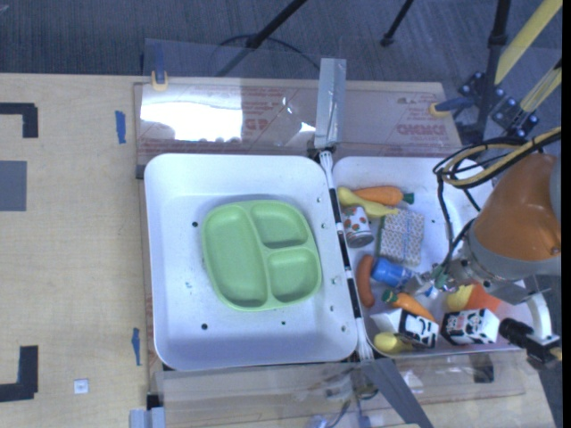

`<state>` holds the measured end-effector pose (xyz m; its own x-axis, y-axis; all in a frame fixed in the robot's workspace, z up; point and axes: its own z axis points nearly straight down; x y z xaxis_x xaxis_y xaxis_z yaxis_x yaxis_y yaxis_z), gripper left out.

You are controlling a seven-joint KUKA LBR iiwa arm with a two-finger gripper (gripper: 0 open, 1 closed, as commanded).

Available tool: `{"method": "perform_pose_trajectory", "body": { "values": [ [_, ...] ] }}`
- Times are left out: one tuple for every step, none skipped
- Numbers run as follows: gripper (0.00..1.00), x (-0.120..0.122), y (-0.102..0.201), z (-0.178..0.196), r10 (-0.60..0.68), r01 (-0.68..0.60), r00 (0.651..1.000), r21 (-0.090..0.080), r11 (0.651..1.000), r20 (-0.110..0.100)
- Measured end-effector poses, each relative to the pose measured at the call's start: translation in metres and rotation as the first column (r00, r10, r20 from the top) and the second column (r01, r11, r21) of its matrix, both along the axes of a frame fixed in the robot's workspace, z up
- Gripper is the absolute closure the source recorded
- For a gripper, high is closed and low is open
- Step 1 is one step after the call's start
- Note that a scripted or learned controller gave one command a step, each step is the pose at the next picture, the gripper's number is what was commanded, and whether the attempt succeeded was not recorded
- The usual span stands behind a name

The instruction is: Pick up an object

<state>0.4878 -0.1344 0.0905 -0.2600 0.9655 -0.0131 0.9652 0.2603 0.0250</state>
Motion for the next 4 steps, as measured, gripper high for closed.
{"method": "perform_pose_trajectory", "body": {
  "values": [
    [1.0, -0.002, 0.0, 0.008, 0.0, 0.0, 1.0, 0.002, 1.0, -0.007],
    [1.0, 0.033, 0.004, 0.121, 0.102, -0.102, 0.994, 0.005, 0.995, -0.026],
    [1.0, 0.091, 0.058, 0.094, 0.183, -0.183, 0.983, 0.004, 0.983, -0.024],
    [1.0, 0.174, 0.083, 0.105, 0.088, -0.088, 0.996, 0.006, 0.996, -0.025]
  ]
}}
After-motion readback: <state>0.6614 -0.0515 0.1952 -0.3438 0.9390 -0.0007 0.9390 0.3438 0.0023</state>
